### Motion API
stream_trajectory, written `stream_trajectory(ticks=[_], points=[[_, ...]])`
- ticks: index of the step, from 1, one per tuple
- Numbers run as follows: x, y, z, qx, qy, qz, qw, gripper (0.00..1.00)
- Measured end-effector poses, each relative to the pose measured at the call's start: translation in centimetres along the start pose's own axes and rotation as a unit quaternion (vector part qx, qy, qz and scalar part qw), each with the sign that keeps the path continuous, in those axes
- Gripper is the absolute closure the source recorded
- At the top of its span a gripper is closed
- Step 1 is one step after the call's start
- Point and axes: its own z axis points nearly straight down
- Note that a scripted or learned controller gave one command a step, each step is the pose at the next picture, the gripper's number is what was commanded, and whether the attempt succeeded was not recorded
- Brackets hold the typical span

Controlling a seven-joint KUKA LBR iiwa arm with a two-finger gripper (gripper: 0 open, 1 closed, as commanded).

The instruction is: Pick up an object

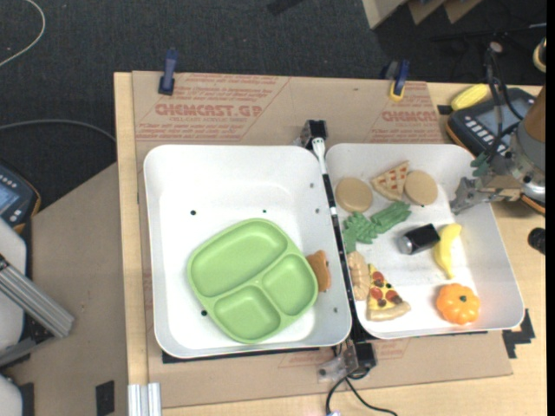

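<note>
White bins, two side by side on the desk (260,111), which is covered with brown printed cardboard.

Left bin (173,180): green divided plate (251,278) with three compartments, sitting toward the near right of the bin. A small brown toy food piece (320,270) lies just beside the plate's right edge, against the wall shared by the two bins.

Right bin (499,267): toy food scattered across it.
- two tan round cookies, one at (354,195), the other at (421,188)
- waffle-like wedge (391,179) between them, toward the far wall
- green leafy piece (375,223) below the cookies, near the left wall
- black cylinder (421,237) mid-bin, lying on its side
- yellow banana (447,249) just beside the cylinder on its right
- orange pumpkin (457,304) in the near right corner
- pizza slice (382,295) near the front wall, with a tan bread-like piece (357,273) touching its left side

Hand (466,195) is at the far right edge of the right bin, low over the rim, close to the right cookie. Can't tell from this angle if it is spread or pressed together; nothing is visibly pinched in it. All objects lie on the bin floors.

Two blue clamps, left (166,72) and right (398,78), sit on the far desk edge. Yellow and black device (477,115) at the far right, behind the arm.
</note>
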Motion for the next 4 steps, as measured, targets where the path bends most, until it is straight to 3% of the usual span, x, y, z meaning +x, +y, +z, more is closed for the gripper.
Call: stream_trajectory(ticks=[1, 2, 3, 4], points=[[4.5, 3.8, 11.0, -0.007, -0.003, 0.003, 1.0, 1.0], [-3.0, 4.5, -10.5, -0.013, -0.008, 0.005, 0.9999, 1.0], [-0.9, 9.4, 6.7, 0.002, 0.0, 0.001, 1.0, 1.0], [-1.4, 6.1, -5.7, -0.009, -0.005, 0.004, 0.9999, 1.0]])
